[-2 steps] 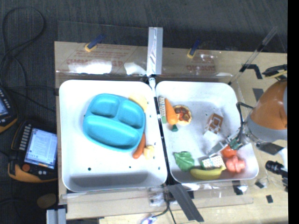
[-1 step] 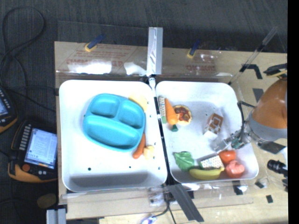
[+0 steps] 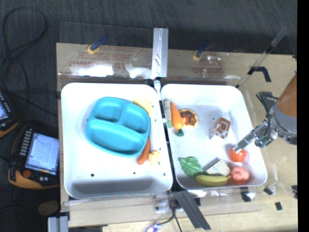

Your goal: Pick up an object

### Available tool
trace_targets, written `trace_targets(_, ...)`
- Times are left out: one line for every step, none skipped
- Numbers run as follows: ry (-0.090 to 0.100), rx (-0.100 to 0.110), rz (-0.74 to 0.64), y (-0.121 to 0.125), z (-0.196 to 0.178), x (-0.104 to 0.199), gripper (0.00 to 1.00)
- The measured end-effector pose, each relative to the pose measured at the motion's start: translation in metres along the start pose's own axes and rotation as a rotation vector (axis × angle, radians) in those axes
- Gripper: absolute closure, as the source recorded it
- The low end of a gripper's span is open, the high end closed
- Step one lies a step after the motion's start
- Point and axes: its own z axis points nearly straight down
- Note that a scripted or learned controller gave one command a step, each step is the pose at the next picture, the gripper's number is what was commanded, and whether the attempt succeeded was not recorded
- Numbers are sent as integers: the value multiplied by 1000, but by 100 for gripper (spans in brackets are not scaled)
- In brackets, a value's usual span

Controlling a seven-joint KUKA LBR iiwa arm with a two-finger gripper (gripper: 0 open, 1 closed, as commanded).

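Tomato in the right bin, near its right wall, with the claw touching its top.
Largest is the tabletop carrying the two bins; the left bin holds a blue tray, a carrot at the tray's lower right and a yellow piece at its upper right. The right bin holds another carrot beside a round patty, a small carton, a leaf, a banana, a sandwich and a peach. Whether the claw is spread or pressed together, I cannot tell.
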Motion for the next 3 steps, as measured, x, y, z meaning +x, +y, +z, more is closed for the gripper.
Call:
trace_targets(1, 3, 505, 11, 12, 18, 100)
trace_targets(-1, 5, 976, 24, -1, 40, 100)
trace_targets(-2, 7, 1315, 55, 12, 68, 100)
